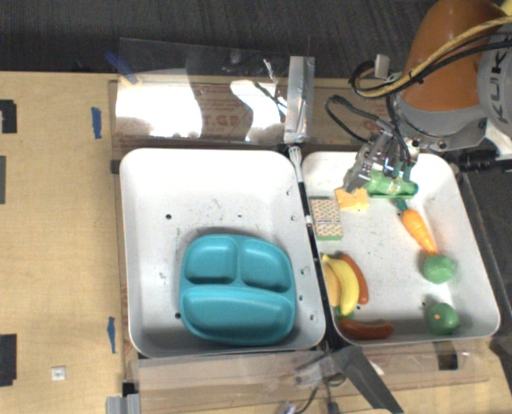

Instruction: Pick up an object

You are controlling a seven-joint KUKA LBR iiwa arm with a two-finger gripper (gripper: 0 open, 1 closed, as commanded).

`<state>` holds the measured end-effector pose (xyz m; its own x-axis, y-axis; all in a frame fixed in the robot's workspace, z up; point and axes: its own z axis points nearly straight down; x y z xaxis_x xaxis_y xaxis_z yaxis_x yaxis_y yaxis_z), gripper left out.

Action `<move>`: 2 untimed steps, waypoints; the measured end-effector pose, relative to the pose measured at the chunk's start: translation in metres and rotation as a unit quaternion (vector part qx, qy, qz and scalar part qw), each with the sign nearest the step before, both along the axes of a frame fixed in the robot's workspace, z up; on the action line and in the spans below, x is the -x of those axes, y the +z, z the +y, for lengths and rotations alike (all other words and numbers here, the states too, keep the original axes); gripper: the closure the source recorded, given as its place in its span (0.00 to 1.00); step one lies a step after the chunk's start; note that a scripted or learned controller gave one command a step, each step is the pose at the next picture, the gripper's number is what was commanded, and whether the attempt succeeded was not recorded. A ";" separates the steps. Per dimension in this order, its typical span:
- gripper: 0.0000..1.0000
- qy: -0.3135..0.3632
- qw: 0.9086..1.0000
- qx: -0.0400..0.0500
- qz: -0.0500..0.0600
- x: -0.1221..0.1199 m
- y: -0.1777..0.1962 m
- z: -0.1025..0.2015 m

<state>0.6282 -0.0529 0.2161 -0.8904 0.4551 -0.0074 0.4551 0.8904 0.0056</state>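
Tool hangs low at the right bin's far edge, grip state unclear, right over a green piece lying crosswise, yellow wedge just beside it.

The tan bench bears two white bins side by side, apparently touching.

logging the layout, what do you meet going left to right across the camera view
teal divided tray → patterned block → bananas → gripper → carrot → green ball
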 end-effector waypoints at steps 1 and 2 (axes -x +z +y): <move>1.00 0.033 0.999 0.000 0.001 -0.018 -0.007 0.046; 1.00 0.001 1.000 0.000 -0.003 -0.014 0.067 0.044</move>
